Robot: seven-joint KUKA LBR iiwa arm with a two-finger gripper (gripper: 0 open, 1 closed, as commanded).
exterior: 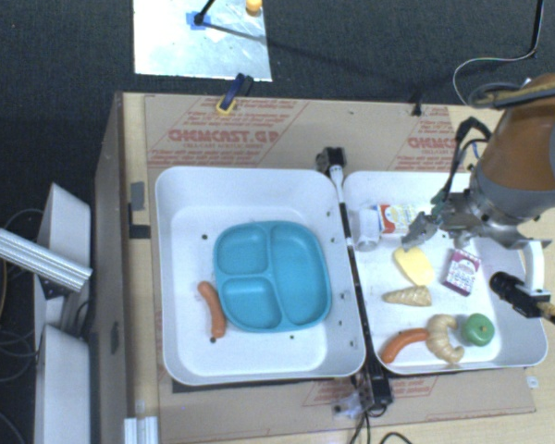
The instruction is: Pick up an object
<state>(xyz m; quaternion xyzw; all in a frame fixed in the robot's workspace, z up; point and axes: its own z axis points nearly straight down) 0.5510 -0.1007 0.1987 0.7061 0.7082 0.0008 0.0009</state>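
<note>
From above, the right bin (536,345) holds toy food. The end effector (424,232) hovers over a yellow wedge (413,266) at its 6 o'clock; I cannot tell how it is set. The wedge looks light, stiff and smooth, best pinched across its narrow sides. The arm (527,169) hides the bin's 2 o'clock corner.

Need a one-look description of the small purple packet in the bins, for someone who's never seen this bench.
Start at the right bin, the one the arm reaches into. Along its right side, just below the gripper and right of the yellow wedge, lies the purple packet. It is the one flat, rectangular, purple thing there; its neighbours are a beige croissant-like pastry, a green ball and an orange sausage.
</note>
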